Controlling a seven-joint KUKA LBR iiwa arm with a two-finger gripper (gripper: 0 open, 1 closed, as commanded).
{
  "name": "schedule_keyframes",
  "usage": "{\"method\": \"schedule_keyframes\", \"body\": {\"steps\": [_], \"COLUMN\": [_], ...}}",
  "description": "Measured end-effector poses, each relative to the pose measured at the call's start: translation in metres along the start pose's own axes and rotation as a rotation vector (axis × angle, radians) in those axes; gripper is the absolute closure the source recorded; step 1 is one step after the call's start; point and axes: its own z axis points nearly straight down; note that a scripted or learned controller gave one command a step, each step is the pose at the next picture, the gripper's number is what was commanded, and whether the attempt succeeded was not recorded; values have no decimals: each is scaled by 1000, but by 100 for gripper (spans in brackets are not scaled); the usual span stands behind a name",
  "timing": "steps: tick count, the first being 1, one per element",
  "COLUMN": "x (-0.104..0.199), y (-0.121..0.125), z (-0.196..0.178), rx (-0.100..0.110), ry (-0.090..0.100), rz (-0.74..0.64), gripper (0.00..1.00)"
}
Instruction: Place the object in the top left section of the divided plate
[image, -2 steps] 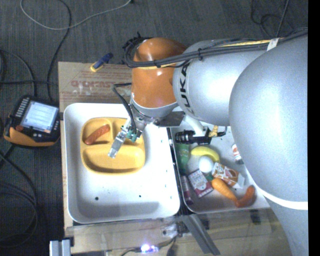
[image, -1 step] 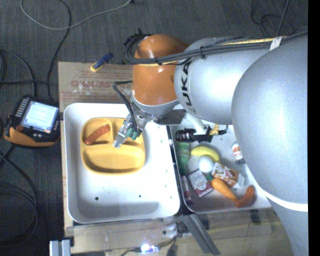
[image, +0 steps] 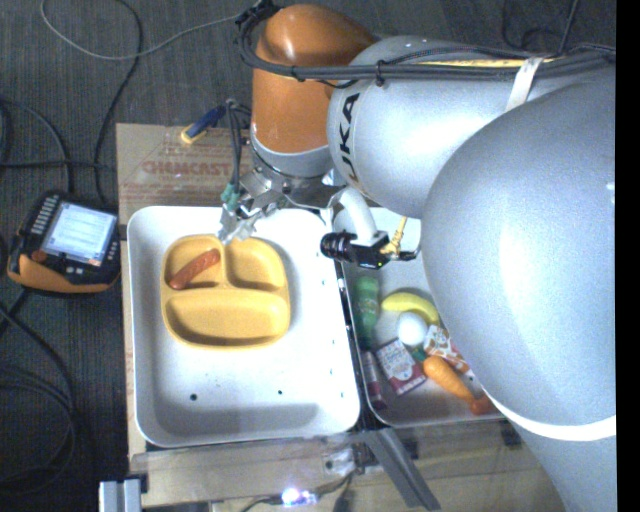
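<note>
One hot dog is lying in the top left section of the yellow divided plate, in the left bin. At its 2 o'clock, the gripper is hovering with fingers slightly spread, pinching nothing. At 4 o'clock, the right bin is holding a banana, egg and carrot.

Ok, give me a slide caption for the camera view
Hot dog lying in the yellow divided plate's top left section, gripper above the plate's rim.

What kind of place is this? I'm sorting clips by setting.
Probably a robotics lab bench. A KUKA arm reaches over two white bins, toy food such as a sausage lies on a yellow divided plate, and a teach pendant sits among loose cables.
</note>
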Motion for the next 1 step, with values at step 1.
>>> {"method": "schedule_keyframes", "body": {"steps": [1], "x": [0], "y": [0], "z": [0], "rx": [0], "ry": [-2], "rz": [1], "gripper": [0]}}
